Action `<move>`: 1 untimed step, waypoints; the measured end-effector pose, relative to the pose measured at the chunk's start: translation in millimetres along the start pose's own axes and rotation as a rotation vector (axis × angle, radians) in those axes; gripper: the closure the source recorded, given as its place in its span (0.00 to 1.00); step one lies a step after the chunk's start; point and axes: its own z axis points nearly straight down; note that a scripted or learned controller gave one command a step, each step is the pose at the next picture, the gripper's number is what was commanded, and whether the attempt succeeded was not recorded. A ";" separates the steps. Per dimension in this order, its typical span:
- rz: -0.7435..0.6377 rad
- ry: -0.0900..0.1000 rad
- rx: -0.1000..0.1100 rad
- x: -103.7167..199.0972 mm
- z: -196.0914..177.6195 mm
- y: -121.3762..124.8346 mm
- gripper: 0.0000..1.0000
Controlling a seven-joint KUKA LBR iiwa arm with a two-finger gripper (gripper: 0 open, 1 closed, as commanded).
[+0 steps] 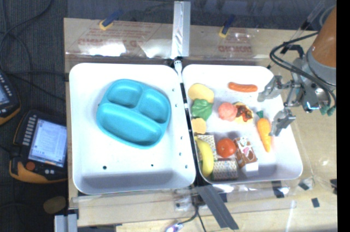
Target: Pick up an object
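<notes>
The right bin (284, 168) holds several toy foods: an orange carrot (264, 133), a red sausage (242, 87), a pink peach (227, 111), a green pepper (202, 109), a red tomato (226, 147) and a yellow banana (205, 155). My gripper (275, 105) hangs over the bin's right side, open, its two fingers spread apart with nothing between them. The lower finger (282, 119) stands just right of the carrot's top. The sausage lies to the left of the upper finger.
The left bin (82, 170) holds a blue sectioned plate (134, 111). A yellow fruit (200, 92) and a small red-and-white box (247, 152) also lie in the right bin. A metal divider post (181, 28) stands behind the bins. Black cables (290, 50) loop near the arm.
</notes>
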 end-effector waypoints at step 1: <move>0.043 0.000 0.001 -66.6 33.9 -62.0 0.00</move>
